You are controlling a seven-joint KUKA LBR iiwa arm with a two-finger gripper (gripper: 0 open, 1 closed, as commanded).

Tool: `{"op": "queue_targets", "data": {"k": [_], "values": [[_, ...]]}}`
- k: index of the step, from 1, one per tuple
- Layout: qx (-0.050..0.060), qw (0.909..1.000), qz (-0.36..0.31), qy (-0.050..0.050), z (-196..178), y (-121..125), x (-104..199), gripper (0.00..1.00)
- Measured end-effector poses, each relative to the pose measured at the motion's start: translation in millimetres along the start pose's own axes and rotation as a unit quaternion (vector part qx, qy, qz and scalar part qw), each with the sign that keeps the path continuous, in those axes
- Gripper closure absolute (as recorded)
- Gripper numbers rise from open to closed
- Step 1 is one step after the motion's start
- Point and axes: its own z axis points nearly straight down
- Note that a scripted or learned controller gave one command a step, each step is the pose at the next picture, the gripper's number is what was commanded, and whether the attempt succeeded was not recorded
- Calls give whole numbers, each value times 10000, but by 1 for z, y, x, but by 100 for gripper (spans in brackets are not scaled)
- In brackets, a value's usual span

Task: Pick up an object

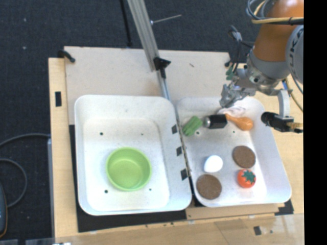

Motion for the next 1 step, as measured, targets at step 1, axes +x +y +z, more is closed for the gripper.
{"op": "queue_targets", "data": {"k": [1], "values": [[6, 10000, -1, 0, 12, 2, 50, 100]]}}
